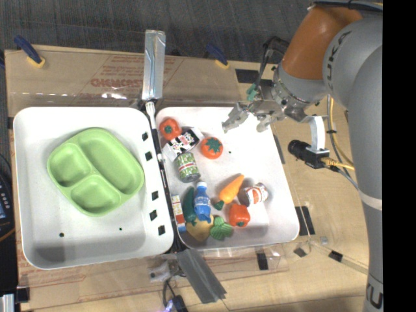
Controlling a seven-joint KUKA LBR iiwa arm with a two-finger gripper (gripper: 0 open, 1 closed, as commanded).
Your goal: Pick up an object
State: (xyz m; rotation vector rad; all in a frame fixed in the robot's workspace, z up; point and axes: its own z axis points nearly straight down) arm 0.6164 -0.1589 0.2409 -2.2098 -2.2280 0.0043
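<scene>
Gripper [249,117] hangs spread wide and holding nothing over the right bin's [276,200] top edge. On the desk [338,239] sit 2 white bins: the left bin [32,226] holds 1 green divided plate [95,170]. Right bin holds roughly 10 toy foods, including 1 tomato [212,147], 1 carrot [231,188], 1 blue bottle [201,201].

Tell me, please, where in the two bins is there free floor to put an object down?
In the right bin, bare floor lies along the right wall and in the upper right corner, below the gripper. Its lower left is crowded: blue bottle, carrot and green can. In the left bin, the green divided plate leaves a bare strip along the bottom.
</scene>
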